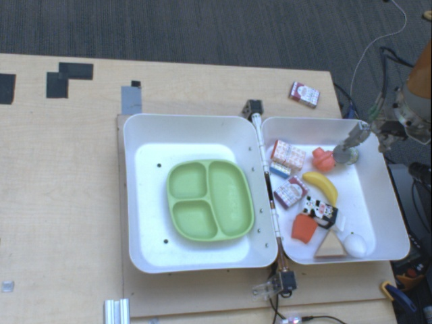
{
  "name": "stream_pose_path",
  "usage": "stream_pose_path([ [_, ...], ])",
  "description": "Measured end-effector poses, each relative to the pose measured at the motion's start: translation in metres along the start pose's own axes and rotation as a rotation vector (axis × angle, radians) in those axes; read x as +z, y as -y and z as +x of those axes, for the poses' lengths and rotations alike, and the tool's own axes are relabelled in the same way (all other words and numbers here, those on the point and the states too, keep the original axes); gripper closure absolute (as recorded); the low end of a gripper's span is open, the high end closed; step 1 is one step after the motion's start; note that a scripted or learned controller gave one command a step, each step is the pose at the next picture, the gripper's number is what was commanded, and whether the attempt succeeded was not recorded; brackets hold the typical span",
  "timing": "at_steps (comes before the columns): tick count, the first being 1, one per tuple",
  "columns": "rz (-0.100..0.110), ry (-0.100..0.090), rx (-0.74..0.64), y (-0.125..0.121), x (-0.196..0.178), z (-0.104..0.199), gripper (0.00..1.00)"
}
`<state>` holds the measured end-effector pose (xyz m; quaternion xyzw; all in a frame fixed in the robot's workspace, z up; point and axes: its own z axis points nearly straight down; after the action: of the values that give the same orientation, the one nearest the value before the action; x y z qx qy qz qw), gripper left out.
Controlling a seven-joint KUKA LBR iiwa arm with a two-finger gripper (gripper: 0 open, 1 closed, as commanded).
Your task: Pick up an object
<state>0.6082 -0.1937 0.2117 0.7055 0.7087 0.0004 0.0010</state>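
Note:
The right bin (388,201) holds several small items: a coral-red toy (322,159), a yellow banana (321,185), two small red-and-white cartons (288,155) (289,194), an orange block (304,229), a black-and-white piece (318,211), a tan wedge (329,246) and a white egg-like object (356,244). My gripper (345,155) reaches down from the right into the bin's far side and hangs just right of the coral-red toy. Nothing shows between its fingers.
The left bin (145,187) contains a green three-compartment plate (209,200). A small red-and-white box (304,94) lies on the bench behind the right bin. Dark tape marks sit at the bench's far left. Cables hang off the right side.

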Motion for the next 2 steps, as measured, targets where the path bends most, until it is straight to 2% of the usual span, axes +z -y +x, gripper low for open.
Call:
stream_pose_path([
  [1,-0.003,0.000,0.002,0.019,0.126,0.012,0.00],
  [2,-0.008,0.001,0.000,0.017,0.114,0.012,1.00],
])
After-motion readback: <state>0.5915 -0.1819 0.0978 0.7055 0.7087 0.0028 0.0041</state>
